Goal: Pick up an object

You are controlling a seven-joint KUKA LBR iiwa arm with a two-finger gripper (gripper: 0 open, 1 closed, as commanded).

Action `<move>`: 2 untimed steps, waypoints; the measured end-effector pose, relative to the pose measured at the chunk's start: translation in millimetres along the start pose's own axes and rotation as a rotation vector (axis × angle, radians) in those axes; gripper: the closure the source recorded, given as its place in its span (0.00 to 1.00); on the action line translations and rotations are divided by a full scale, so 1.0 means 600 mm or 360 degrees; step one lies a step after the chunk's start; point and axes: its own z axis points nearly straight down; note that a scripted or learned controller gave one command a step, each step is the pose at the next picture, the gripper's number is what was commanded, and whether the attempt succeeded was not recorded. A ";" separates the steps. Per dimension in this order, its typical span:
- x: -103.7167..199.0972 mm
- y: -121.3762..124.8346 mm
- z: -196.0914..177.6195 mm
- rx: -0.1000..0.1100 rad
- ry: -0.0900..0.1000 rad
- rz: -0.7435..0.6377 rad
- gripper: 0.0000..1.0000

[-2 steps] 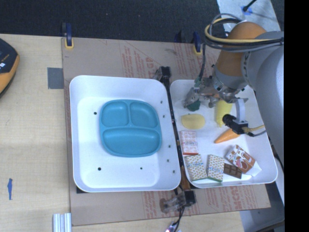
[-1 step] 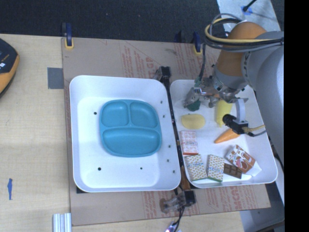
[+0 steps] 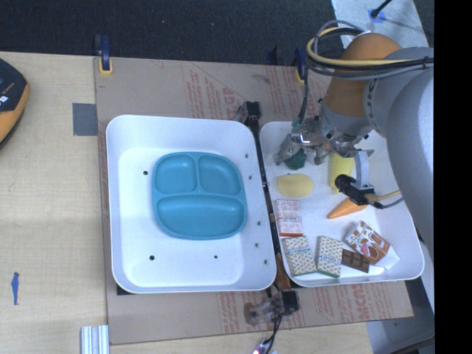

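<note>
So the arm (image 3: 383,87) comes in from the upper right of the frame, grey with its orange band, and its gripper (image 3: 302,150) sits low over the top left corner of the right bin (image 3: 413,268). Whether anything is caught in it I cannot tell; the metal and cables there blur together. Just below the gripper lies a pale yellow round piece (image 3: 295,186), near it but apart. To the right of that stands a yellow block (image 3: 341,169), partly behind a black part of the tool, and lower right of it an orange carrot (image 3: 346,209) points left. Further down are small packets: a red and white one (image 3: 288,217) by the bin's left wall, two green-edged ones (image 3: 300,255) (image 3: 329,256) side by side beneath it, and a brown one (image 3: 366,245) toward the lower right. The left bin (image 3: 125,257) fills the middle of the frame and holds a blue divided tray (image 3: 199,195), lying flat at its centre
</note>
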 end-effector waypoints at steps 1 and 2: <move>0.000 0.000 0.000 0.0000 0.0000 0.0000 0.00; -0.002 0.000 0.000 -0.0001 0.0000 0.0002 0.00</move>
